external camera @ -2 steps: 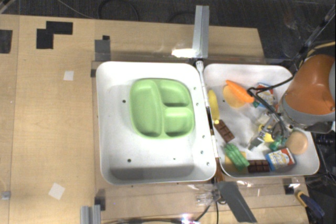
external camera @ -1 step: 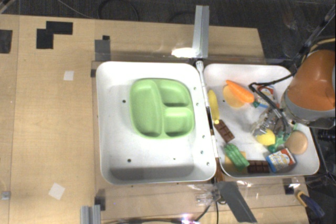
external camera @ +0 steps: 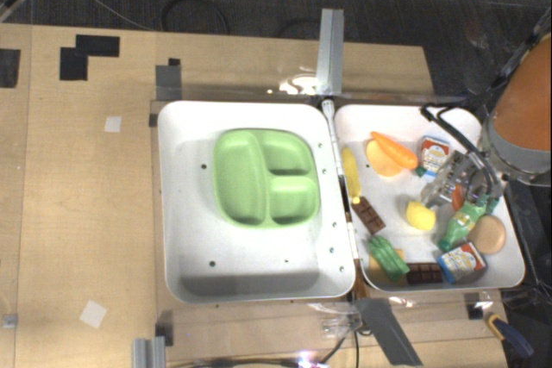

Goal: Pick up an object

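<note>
A: Lemon point(external camera: 420, 216) looked the likeliest pick; it sat near the middle of the right bin point(external camera: 516, 270), just left of the gripper point(external camera: 454, 188).

B: Was the gripper on it?

A: No. It hung low over the bin's right half, above and a little right of the lemon, and I could not tell whether it was open or closed; the metal parts blurred into the clutter. Nothing showed in its grasp.

B: What crowded it?

A: A green bottle point(external camera: 461, 224) lay tilted just below the gripper, with a brown egg point(external camera: 490, 234) beside that. A small carton point(external camera: 434, 156) stood to its upper left, next to a carrot point(external camera: 394, 149). Along the bin's left wall were a yellow stick point(external camera: 349, 171), a chocolate bar point(external camera: 369, 215) and a green block point(external camera: 387, 256). Another carton point(external camera: 461, 262) sat at the bottom.

B: And the left bin point(external camera: 185, 211)?

A: It carried a green tray point(external camera: 266, 177), well apart from the arm point(external camera: 524, 112).

B: Why the lemon, then?

A: My guess: it had bare floor on its left and top, so it seemed easier to close around than the packed bottle and egg.
</note>
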Motion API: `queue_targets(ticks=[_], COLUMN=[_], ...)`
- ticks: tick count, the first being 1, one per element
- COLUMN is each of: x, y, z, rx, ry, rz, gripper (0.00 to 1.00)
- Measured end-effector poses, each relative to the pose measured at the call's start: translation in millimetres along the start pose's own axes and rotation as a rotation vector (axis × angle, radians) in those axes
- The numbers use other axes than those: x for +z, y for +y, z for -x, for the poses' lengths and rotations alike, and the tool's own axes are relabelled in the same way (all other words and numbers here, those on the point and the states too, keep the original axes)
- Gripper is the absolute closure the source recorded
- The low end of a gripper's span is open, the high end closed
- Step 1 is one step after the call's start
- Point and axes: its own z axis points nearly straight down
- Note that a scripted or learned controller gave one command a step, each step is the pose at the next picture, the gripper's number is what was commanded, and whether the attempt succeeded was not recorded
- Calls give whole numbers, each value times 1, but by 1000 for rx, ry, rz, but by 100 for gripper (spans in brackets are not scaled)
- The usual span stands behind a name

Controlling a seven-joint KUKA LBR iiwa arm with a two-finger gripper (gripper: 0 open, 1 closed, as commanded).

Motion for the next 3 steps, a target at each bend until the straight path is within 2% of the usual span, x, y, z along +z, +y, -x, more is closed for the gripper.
queue_targets(ticks=[1, 2, 3], x=[52, 63, 78], y=[-12, -52, -46], z=[-8, 56, 108], rx=[-446, -699, -999], ry=[12, 11, 10], rz=[-2, -2, 2], gripper=[100, 100, 100])
